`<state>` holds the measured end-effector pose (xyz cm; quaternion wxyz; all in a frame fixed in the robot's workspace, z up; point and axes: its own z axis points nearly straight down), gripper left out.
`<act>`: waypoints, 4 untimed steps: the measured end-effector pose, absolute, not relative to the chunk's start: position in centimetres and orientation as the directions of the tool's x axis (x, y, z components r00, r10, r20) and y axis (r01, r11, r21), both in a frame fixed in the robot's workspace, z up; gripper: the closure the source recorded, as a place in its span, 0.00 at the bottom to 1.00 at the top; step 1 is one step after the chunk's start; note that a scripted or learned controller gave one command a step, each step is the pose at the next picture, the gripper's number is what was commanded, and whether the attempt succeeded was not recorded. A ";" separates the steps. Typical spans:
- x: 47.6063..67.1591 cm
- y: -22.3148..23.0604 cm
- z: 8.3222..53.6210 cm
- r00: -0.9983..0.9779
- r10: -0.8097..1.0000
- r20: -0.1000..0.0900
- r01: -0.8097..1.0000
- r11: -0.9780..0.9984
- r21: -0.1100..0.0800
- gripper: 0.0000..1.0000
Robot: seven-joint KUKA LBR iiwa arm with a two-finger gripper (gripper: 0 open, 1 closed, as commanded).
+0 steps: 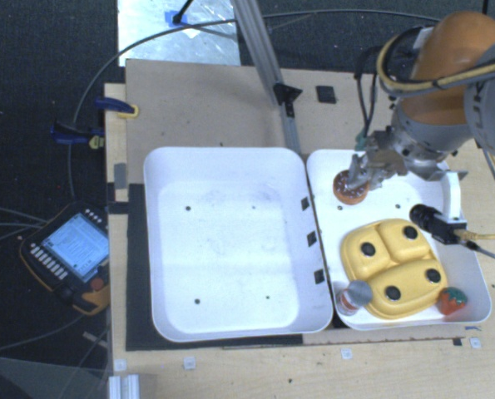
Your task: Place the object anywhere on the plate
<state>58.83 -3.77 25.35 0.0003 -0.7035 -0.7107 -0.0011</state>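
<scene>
The two-finger gripper (357, 175) hovered over a small brown round object (349, 189) (grip state unclear) behind the yellow sectioned plastic plate (394, 265).

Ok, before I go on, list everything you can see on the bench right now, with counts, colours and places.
White bins: 2, white; left bin, right bin, side by side.
Plate: 1, yellow, sectioned, lower part of the right bin.
Round brown object: 1, brown-orange, upper left of the right bin, directly under the claw.
Small grey object: 1, grey with a red bit, at the plate's lower left edge.
Small red object: 1, red-orange with green, right bin's lower right corner.
Handheld pendant: 1, orange-black, lit screen, left of the bench.
Clamps: 2, blue-yellow, bench's left edge.
Arm: 1, grey with orange band, from the right.
Claw: 1, over the brown object.
</scene>
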 end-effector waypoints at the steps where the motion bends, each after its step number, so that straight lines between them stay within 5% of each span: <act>1: 58.3 1.7 25.7 -0.011 1.000 0.003 1.000 0.011 0.001 1.00; 3: 59.2 12.4 23.7 -0.011 1.000 0.003 1.000 0.011 0.001 1.00; 4: 57.6 18.3 22.6 -0.011 1.000 0.002 1.000 0.011 -0.001 1.00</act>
